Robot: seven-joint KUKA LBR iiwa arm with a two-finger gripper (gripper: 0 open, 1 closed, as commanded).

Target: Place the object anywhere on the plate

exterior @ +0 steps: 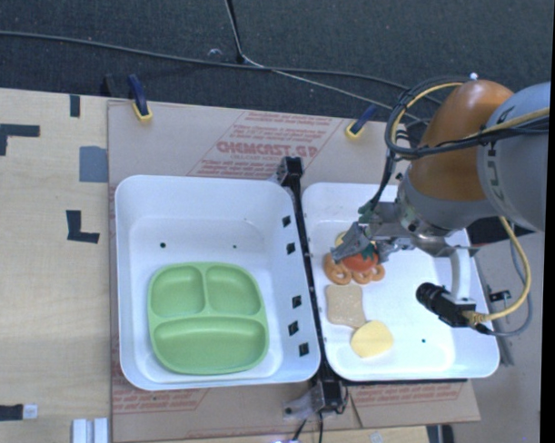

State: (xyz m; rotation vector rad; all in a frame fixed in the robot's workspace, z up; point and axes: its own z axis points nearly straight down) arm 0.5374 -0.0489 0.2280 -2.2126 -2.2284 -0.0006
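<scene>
— What's closest to us?

— The green plate (207, 319), at about 7 o'clock, lying in the left bin (133, 202). It looks like smooth plastic, with round corners and three dips in it. No food sits on it, so I'd say the job has hardly begun.

— And in the other bin?

— In the right bin (454, 358), at about 5 o'clock, there's a yellow piece (371, 339), round on one side and flat on another, like a bit of cheese. Just past it, touching or almost touching, is a pale tan square (344, 306), flat like toast.

— Where's the gripper?

— Farther back, at about 3 o'clock. The gripper (357, 246) is down low over a red and orange pile (356, 267). The orange bits look like little twisty rings, and a red lump sits on top. I think that pile is what it's after.

— Has it grabbed it?

— I cannot tell. The grey parts hide the tips, so I can't see if it's squeezing the food or just sitting above it.

— So what's left?

— Nearly all of it, I'd guess: get a good hold, lift, cross over the black divider (299, 253) between the bins, and let go on the plate.
</scene>
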